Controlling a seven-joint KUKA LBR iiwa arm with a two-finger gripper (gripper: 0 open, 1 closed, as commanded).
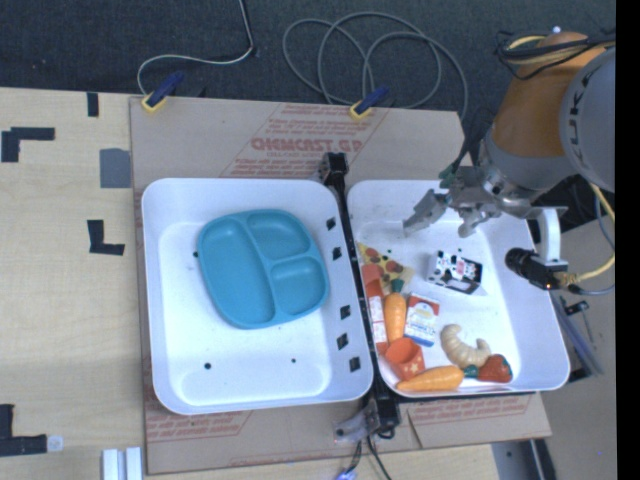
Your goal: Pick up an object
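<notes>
My gripper (pixel 444 218) hangs over the upper part of the right bin (pixel 535 313), fingers spread open with nothing between them. Below it lies a small black-and-white item (pixel 457 270). Along the bin's left and lower side sit several toy foods: an orange carrot (pixel 395 315), a second carrot (pixel 433 378), a white-and-orange carton (pixel 421 321), a beige peanut-shaped piece (pixel 463 345), a red strawberry (pixel 495 369) and a colourful packet (pixel 382 265).
The left bin (pixel 165 268) holds a blue divided plate (pixel 264 266). A black divider clamp (pixel 335 168) joins the bins. Cables (pixel 360 58) loop on the dark floor behind the bench. The arm's orange band (pixel 530 98) rises at the right.
</notes>
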